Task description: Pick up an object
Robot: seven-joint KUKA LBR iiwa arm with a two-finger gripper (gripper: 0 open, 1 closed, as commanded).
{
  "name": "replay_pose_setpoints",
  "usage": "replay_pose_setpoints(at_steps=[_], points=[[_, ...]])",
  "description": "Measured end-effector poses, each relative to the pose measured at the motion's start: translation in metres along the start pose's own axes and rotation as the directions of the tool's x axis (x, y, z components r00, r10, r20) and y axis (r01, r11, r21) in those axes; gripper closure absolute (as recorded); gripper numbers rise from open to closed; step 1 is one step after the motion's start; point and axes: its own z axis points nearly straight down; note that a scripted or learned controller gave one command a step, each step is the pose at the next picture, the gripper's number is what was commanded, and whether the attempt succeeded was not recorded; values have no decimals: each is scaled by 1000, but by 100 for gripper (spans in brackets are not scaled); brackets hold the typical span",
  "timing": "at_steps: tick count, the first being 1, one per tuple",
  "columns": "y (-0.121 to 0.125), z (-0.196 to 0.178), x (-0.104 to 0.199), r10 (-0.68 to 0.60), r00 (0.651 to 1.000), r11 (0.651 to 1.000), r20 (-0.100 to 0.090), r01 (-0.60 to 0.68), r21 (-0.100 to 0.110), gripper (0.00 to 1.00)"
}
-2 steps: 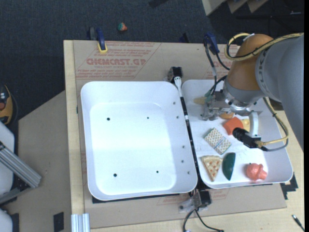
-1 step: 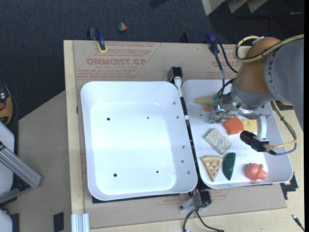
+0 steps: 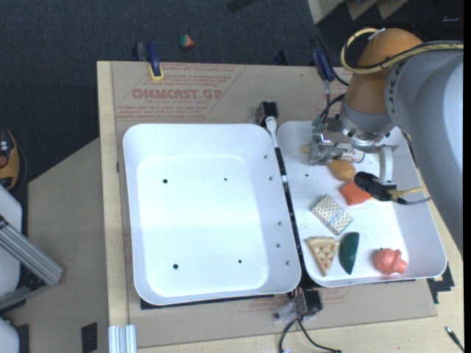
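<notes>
Camera view puts your arm low over the far end of the right bin, with the hand down near the bin's floor, just beside a tan rounded piece. You cannot tell from this angle whether the hand is open or closed, and nothing is visibly caught in it, so count the pick as not yet done. Your candidates all lie in that right bin: the tan piece, an orange block, a checkered packet, a pizza slice, a dark green piece and a red lumpy toy. What likely remains is closing on one object and lifting it.
</notes>
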Motion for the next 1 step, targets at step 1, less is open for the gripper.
replay_pose_setpoints(at_steps=[1], points=[[-15, -166, -27, 4, 1000, 1000, 5, -4, -21, 100]])
